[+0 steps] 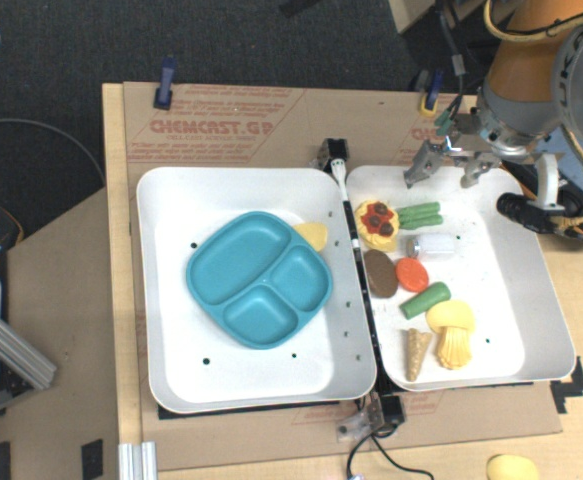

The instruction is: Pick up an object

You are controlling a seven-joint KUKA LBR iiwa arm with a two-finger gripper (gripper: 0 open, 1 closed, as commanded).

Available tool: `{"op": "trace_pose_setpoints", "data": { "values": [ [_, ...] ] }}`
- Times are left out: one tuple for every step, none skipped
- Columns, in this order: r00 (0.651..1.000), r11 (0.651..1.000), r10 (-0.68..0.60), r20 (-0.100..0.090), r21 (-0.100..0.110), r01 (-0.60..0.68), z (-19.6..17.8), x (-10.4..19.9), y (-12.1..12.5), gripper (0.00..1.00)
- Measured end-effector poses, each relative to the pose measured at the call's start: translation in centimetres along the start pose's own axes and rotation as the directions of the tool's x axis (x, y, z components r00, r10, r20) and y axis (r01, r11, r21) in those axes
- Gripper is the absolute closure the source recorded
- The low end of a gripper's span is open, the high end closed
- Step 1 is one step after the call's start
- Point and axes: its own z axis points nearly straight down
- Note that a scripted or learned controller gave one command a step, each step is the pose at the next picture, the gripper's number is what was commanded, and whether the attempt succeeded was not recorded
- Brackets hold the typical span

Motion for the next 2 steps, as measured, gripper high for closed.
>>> {"op": "trace_pose_setpoints", "data": {
  "values": [
    [1.000, 1.000, 0.009, 0.009, -0.010, -0.009, -7.86, -9.52, -3.11, 0.00],
    [1.000, 1.000, 0.000, 0.004, -0.007, 0.000, -8.43, -8.80, -2.88, 1.00]
  ]
}}
